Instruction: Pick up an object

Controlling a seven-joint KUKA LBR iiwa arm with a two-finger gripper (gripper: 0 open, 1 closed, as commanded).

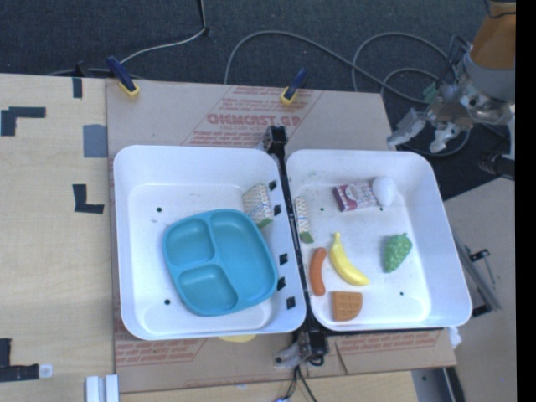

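1. The arm (494, 32) enters at the upper right corner, its orange band above a grey wrist, and hangs beyond the far right corner of the right bin (435, 224), over the dark floor rather than over the counter (50, 224).
2. The end effector (423, 132) points down and to the left, with pale fingers (402, 131) splayed apart; it is released and has nothing between them.
3. It sits outside the bin's rim, near the rim's upper right corner and apart from every object.
4. In the right bin, a dark red packet (353, 196) lies near the far wall, touching a white round object (383, 191) on its right.
5. A green leafy toy (396, 251) lies near the right wall, well apart from the others.
6. A yellow banana (343, 260) lies near the middle, just beside an orange-red sausage (318, 270) on its left.
7. A tan waffle-like square (346, 305) rests near the front wall, just below the banana.
8. A small patterned packet (301, 214) lies against the left wall of the right bin.
9. The left bin (134, 224) holds a blue divided plate (219, 260), tilted across its floor, and another patterned packet (258, 201) at the plate's upper right edge.
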